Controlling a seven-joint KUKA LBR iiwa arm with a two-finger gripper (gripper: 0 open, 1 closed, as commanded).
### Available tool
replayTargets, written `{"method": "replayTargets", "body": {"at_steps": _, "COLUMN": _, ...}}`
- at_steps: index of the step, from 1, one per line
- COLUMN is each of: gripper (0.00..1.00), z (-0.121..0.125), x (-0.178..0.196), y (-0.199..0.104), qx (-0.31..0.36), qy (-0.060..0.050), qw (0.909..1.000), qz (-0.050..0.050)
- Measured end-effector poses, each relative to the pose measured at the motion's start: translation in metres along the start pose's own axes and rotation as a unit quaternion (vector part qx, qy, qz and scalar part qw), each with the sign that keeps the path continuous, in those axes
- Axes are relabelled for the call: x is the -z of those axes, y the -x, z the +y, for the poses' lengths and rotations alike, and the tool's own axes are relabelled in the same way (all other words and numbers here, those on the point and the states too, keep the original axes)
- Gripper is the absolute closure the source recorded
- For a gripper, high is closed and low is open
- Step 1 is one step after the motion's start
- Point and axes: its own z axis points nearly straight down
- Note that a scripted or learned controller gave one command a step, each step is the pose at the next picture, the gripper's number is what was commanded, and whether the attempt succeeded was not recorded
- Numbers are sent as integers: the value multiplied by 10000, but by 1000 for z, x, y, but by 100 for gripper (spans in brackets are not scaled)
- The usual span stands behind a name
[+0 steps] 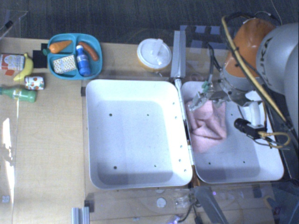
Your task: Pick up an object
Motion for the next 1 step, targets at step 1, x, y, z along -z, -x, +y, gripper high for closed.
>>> {"method": "replayTargets", "body": {"at_steps": 1, "gripper": 0, "z": -17, "x": -1, "y": -32, "qx": 895, "qy": -14, "qw": 9960, "qz": 4}}
